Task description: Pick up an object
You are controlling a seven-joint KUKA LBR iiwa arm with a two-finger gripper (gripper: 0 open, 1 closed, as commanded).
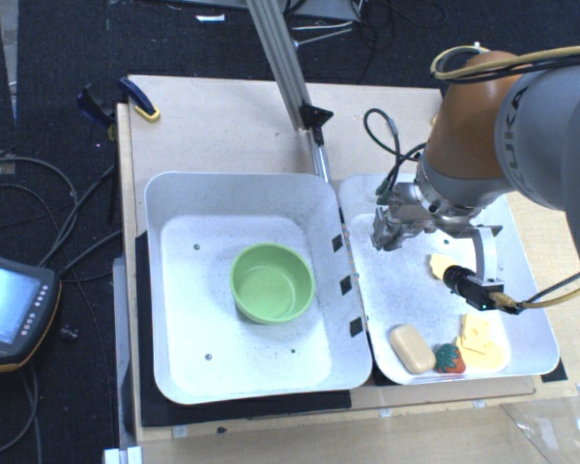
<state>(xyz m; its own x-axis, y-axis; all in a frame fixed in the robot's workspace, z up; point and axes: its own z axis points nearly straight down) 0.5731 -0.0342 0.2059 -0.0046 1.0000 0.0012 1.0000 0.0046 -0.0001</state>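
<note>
Dark carpet strewn with cables surrounds the pale bench point(222, 124), where we see two white bins side by side. We find a green bowl point(273, 282) upright in the middle of the left bin point(174, 356). Over the right bin point(532, 341) hangs the gripper point(389, 232), near its upper left corner; we cannot tell how its fingers stand. Near the front edge lie a tan oval block point(412, 347), a small red and green object point(449, 358) just beside it, and yellow pieces point(481, 341)
</note>
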